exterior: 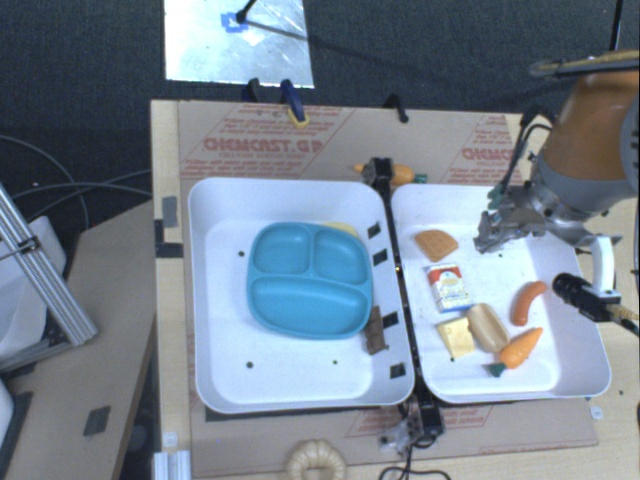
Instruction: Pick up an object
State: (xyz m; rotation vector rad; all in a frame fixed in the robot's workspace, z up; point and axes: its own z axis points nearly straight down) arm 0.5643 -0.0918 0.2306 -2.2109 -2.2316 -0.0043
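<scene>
Arm over the right bin [585, 368], gripper [490, 236] low above its upper part.

The carrot [519, 348] lies at the bin's lower right, long axis slanted, tip up-right, green end down-left. A sausage [527, 302] slants the same way just above it. The arm leans in from the right, wrist down-left; whether the jaws are open or closed cannot be told. A cookie [436, 243] lies just left of the gripper.

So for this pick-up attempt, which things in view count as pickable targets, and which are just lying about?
Part of the job:
gripper
right bin
cookie
small carton
cheese wedge
bread roll
sausage
carrot

Lying about:
left bin
blue divided plate
brown piece
blue clamp
</scene>
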